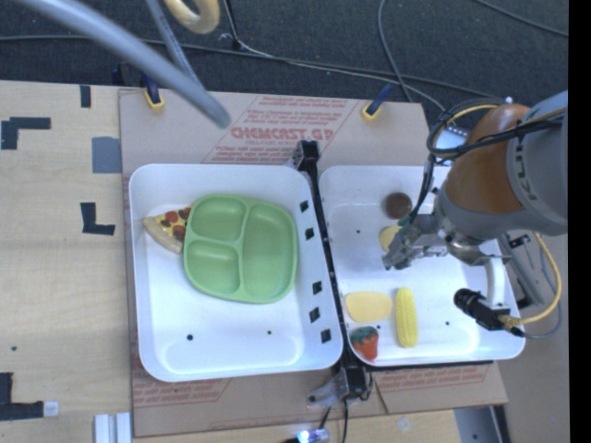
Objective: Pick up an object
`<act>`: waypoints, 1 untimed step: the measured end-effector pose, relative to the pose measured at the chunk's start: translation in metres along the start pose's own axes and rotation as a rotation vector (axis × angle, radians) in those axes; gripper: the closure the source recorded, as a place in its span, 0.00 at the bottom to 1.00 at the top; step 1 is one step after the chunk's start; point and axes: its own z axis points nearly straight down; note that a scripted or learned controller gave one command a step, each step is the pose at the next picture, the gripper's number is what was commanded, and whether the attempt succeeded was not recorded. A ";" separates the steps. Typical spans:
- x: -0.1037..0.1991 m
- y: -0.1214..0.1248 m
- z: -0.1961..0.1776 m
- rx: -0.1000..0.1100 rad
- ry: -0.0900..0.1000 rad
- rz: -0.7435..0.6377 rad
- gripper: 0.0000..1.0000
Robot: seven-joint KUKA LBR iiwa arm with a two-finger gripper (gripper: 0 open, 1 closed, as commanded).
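the grey arm with its glossy orange band (494, 160) reaches in from the right over the right-hand shallow white plastic bin (434, 344). its dark metal two-finger gripper (399, 255) hangs low at the upper left part of that bin, right over a small pale yellow rounded piece (389, 238) that peeks out beside it; whether the tool is spread or pressed together cannot be told from here, and nothing can be seen pinched in it.

just above the gripper lies a small round brown object (398, 204), matte and disc-like. toward the near edge of the same bin rest a flat, smooth pale yellow oval piece (368, 305), a bumpy yellow toy corn cob (405, 317) lying lengthwise just beside it, and a small red toy strawberry with a green top (366, 341) touching the bin's corner.

the left-hand white bin (222, 353) holds a smooth green plastic divided plate (240, 249) with three compartments, and a toy pizza slice (166, 227) tucked partly under its left rim.

both bins sit on a brown cardboard sheet with red printing (277, 132), laid on a pale wood-grain bench (55, 275); dark carpet (369, 26) with loose cables lies beyond.
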 end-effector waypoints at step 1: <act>0.007 0.009 -0.052 -0.002 -0.001 -0.001 1.00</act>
